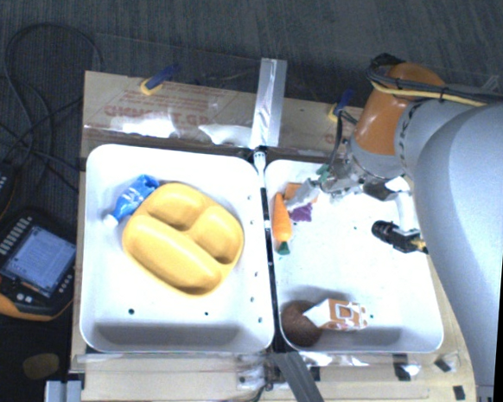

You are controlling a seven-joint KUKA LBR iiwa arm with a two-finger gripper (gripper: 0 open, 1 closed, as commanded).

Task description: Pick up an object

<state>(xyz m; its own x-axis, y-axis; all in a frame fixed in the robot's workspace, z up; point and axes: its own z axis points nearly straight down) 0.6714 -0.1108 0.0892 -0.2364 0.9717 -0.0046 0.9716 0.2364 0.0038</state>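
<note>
Gripper (329, 183) hangs low at the far left corner of the right bin (414, 339), near the carrot (281, 224); we cannot tell its state. We judge it approaches this target.

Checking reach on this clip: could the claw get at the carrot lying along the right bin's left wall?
Probably yes. The claw hangs just right of the carrot, nothing lies over it, though the bin wall crowds its left side.

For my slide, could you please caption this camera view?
Grey arm's gripper above right white bin; large yellow foam lump in the left.
</note>
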